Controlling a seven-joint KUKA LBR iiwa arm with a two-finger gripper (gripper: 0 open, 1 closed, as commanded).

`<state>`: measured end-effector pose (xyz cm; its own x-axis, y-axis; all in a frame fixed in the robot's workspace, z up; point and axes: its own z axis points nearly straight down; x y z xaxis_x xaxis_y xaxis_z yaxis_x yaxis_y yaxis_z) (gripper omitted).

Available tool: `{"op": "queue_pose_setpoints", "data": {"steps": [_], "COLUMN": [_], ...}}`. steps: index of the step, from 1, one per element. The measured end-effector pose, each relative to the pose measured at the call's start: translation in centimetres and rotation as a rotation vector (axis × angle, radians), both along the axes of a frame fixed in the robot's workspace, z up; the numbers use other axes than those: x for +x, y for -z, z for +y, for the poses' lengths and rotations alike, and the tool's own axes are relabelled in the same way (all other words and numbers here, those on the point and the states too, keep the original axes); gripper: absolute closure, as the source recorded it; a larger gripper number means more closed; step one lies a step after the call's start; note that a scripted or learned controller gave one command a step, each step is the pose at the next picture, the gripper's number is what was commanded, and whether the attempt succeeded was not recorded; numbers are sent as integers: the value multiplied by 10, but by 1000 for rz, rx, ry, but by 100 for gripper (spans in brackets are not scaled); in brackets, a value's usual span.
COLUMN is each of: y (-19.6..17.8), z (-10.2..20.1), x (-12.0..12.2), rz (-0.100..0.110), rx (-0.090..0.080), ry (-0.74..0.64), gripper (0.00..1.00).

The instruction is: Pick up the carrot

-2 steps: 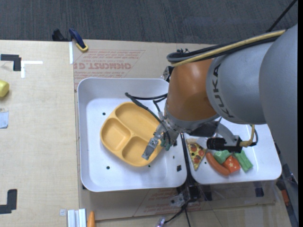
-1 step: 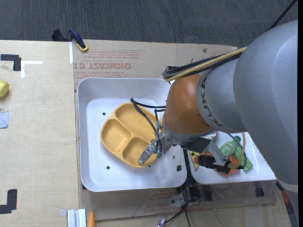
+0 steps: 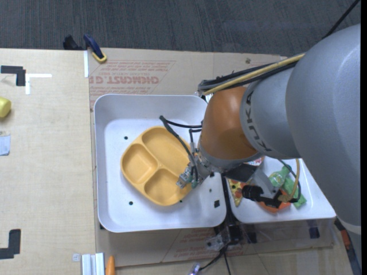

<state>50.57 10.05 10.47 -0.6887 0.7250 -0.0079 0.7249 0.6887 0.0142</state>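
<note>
I am looking down through the camera view, and the arm (image 3: 321, 107) is reaching in from the right, its orange band (image 3: 226, 128) hanging over the seam between the two white bins. On the grey shell beside the band I am reading part of black lettering, what looks like "KU" of the maker's name, turned sideways. The gripper (image 3: 191, 177) is sitting low over the left bin (image 3: 109, 153), at the right rim of a yellow divided plate (image 3: 152, 165) that is lying tilted on the bin floor. I cannot tell whether the gripper is released or clenched, and I am seeing nothing held in it. The carrot (image 3: 275, 206) is showing as an orange piece near the front edge of the right bin (image 3: 318, 208), well apart from the gripper, crowded by a green item (image 3: 278, 179) and a black one (image 3: 252, 193). A sheet of cardboard (image 3: 132, 76) is lying under both bins, carrying red print that is running upside down to me; I cannot make it out with certainty. A blue and yellow clamp (image 3: 94, 48) is resting at the bench's back edge, and a small yellow object (image 3: 3, 107) is lying at the far left.
</note>
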Motion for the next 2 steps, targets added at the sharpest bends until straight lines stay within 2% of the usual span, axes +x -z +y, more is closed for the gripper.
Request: {"op": "queue_pose_setpoints", "data": {"steps": [1,2], "y": [3,-155], "z": [5,-21], "x": [-8,-12], "rz": [-22,12], "rx": [-12,-6], "ry": [-331,-48], "gripper": [100,100]}}
